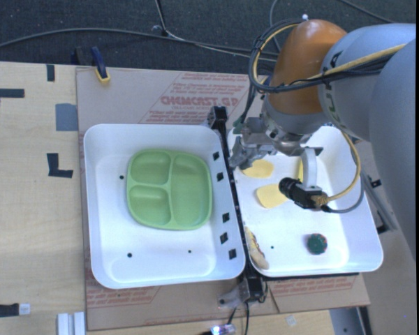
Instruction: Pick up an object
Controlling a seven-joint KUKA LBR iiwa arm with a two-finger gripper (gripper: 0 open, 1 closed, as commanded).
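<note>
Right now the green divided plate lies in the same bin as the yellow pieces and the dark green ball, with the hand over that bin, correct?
No. The camera view shows the green divided plate in the other bin, apart from them. The yellow pieces and the dark green ball do share the bin that the hand is over.

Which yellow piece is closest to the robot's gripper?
The upper yellow piece, right beside the gripper. The other yellow piece lies lower in the right bin, farther away.
</note>
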